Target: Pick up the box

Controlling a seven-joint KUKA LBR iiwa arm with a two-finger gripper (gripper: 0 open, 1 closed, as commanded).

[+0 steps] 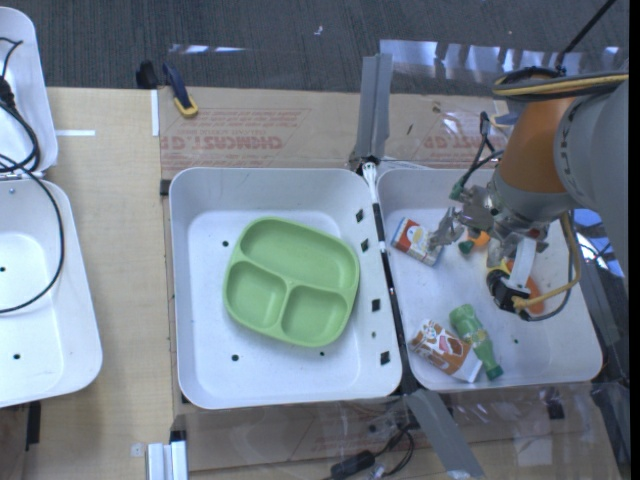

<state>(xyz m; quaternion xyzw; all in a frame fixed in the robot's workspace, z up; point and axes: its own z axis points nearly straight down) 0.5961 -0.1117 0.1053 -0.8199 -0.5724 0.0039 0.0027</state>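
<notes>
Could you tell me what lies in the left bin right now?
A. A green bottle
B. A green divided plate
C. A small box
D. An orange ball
B: the green divided plate lies alone on the floor of the left bin, while the green bottle and the two small boxes all lie in the right bin.
</notes>
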